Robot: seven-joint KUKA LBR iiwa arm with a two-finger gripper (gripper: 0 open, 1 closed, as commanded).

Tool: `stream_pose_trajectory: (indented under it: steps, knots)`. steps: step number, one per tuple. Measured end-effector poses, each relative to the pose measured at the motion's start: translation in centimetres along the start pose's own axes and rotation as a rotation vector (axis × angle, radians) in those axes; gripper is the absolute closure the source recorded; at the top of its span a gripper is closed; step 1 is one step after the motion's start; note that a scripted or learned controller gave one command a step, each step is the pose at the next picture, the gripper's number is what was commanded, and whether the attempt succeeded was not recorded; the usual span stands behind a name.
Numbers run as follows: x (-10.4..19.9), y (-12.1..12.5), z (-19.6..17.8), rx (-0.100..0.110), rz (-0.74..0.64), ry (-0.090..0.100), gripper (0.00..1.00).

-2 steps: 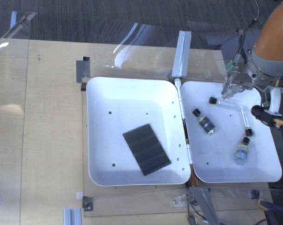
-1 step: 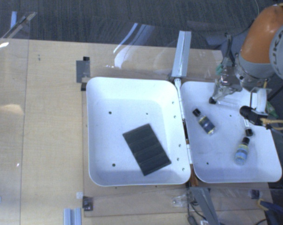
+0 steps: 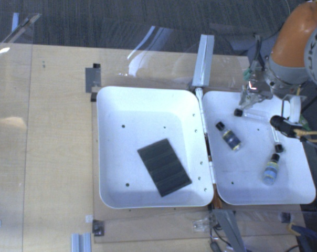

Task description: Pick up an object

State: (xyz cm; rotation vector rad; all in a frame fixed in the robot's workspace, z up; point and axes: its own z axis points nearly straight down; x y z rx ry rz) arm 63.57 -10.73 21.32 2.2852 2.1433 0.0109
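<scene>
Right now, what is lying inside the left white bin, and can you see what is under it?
Inside the left bin lies one dark ribbed rectangular pad, flat on the floor, set at a diagonal. Anything beneath the pad is covered from view.

Light is bright and even, coming from overhead. The left bin [image 3: 148, 101] and right bin [image 3: 253, 190] are nearly blown out, their white floors showing only faint grey shading along the walls. Well to the left of the gripper [image 3: 249, 100], glare streaks cross a clear sheet [image 3: 143, 49] on the bench [image 3: 43, 140], with a pale reflection further left still. Shadows are short and soft: a small one hugs the bottle [image 3: 271, 171] below the gripper. The gripper itself is slightly blurred and small detail is grainy throughout.
</scene>
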Motion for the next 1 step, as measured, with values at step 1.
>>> stream_pose_trajectory:
  steps: [1]
  knots:
    - [0.12, 0.19, -1.19, -0.006, -0.006, 0.0, 1.0]
